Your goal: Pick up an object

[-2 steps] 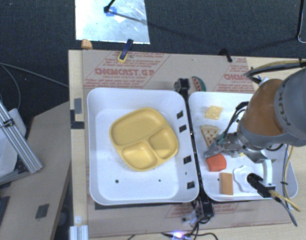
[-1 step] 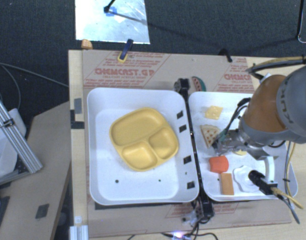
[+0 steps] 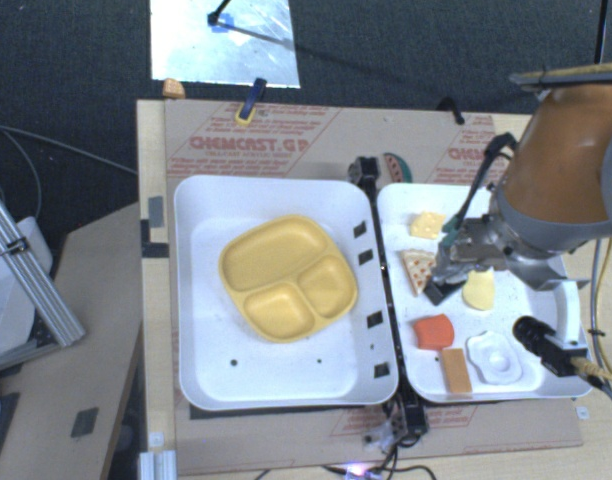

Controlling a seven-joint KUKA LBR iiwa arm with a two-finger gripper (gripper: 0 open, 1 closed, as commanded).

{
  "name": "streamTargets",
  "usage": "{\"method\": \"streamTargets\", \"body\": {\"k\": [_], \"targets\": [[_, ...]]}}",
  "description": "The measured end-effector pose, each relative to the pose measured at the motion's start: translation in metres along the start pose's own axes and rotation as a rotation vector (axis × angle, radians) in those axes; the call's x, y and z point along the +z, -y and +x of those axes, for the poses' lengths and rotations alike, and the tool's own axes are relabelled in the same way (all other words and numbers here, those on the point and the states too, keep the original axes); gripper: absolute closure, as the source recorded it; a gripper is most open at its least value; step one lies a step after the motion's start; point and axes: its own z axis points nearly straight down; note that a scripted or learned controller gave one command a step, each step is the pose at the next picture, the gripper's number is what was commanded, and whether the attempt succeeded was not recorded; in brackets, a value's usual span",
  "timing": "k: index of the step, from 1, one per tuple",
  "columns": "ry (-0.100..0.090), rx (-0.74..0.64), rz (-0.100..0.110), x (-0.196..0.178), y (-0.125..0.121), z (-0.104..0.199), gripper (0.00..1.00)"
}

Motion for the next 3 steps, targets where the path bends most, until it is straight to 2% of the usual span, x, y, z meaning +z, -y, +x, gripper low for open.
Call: {"method": "streamTargets", "body": {"k": [1,2,3], "targets": [[0.002,0.002,0.021,0.061,0.003,0.071,1.00],[0.002,0.005,0.020,0.081,0.003,0.120,1.00],[-0.005,-0.004,0.004,-0.025,-0.023,0.254,1.00]]}}
